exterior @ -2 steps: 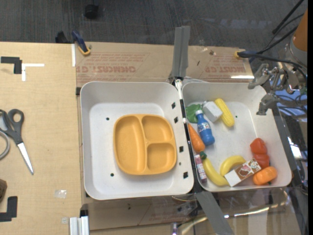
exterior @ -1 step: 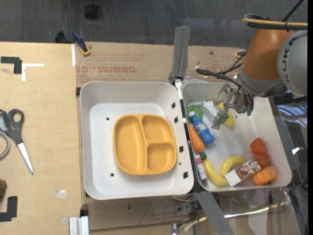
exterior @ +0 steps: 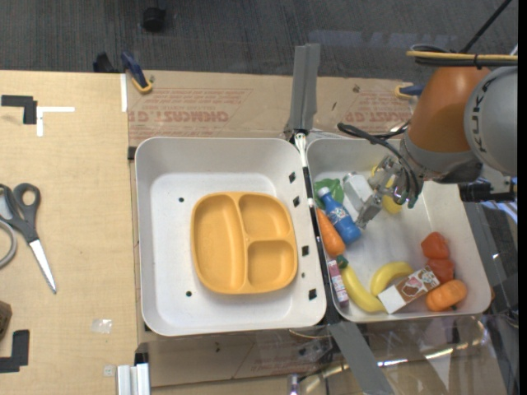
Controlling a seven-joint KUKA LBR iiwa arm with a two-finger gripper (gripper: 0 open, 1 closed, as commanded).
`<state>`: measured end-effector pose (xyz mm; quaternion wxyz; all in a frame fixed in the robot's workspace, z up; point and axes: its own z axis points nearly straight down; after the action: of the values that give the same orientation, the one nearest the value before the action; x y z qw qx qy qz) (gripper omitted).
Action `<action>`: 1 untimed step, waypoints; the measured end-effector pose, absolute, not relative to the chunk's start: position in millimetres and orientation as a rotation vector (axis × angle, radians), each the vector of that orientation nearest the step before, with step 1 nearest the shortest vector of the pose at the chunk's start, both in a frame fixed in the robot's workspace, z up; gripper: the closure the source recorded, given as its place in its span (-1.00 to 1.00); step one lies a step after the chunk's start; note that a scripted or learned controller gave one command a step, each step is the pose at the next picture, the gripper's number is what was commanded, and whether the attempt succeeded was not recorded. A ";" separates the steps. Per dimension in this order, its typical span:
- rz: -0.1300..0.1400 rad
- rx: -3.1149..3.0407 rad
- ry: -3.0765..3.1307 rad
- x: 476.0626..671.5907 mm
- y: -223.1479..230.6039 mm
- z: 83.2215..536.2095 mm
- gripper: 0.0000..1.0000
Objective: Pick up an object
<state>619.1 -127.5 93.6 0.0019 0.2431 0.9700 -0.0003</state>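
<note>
My gripper (exterior: 375, 204) hangs low over the upper middle of the right bin (exterior: 473, 245), on the grey arm with the orange band (exterior: 440, 109). It is just right of a blue bottle (exterior: 339, 219) and a whitish block (exterior: 356, 189). A yellow piece (exterior: 394, 203) peeks out beneath the wrist. I see nothing clearly held. Left of the bottle lie an orange carrot (exterior: 330, 235) and a green item (exterior: 327, 190). Two bananas (exterior: 363, 291) lie at the bin's front.
Red pieces (exterior: 436, 246), an orange piece (exterior: 447, 295), a brown-and-white box (exterior: 412, 289) and a dark marker (exterior: 336, 280) lie in the right bin. The left bin (exterior: 156, 220) holds a yellow divided plate (exterior: 244, 242). Scissors (exterior: 29, 229) lie on the bench at far left.
</note>
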 end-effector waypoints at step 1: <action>-0.003 0.755 3.041 620.8 -126.9 104.2 1.00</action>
<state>620.8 -126.9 104.2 0.0042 0.2411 0.9705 -0.0009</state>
